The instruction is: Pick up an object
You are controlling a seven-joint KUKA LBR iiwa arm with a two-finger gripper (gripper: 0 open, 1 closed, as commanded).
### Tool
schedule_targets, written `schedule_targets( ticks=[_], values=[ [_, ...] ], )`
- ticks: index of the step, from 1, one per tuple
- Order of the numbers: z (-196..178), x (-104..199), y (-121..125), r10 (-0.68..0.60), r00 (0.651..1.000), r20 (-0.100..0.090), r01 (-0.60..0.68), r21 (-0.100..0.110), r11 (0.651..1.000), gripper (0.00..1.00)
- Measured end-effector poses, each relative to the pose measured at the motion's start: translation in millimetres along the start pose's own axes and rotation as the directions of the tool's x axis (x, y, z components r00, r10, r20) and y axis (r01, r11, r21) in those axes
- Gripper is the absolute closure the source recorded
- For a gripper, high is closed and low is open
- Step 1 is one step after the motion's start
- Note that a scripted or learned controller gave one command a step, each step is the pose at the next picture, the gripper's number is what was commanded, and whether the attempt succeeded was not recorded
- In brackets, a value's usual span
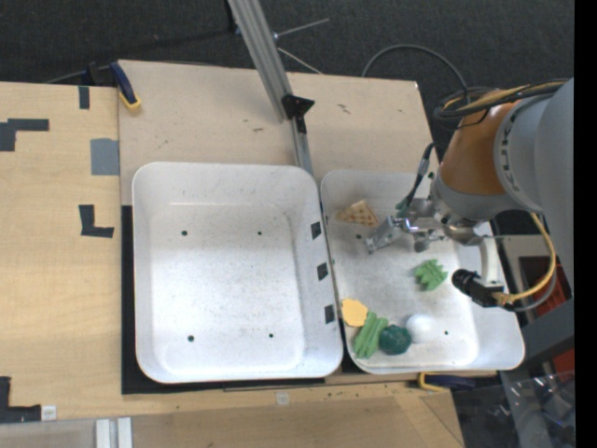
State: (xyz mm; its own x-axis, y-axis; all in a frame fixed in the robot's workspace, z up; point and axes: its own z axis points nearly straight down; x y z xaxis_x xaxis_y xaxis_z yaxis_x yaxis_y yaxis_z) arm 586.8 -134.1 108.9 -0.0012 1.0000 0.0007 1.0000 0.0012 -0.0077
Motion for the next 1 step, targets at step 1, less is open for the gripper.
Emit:
schedule_targets(
  ticks=[1],
  values=[
    [-13.6, 0.1, 1.5, -0.001, 1.000, 0.000, 0.001, -0.005, 1.000, 1.00]
  ],
)
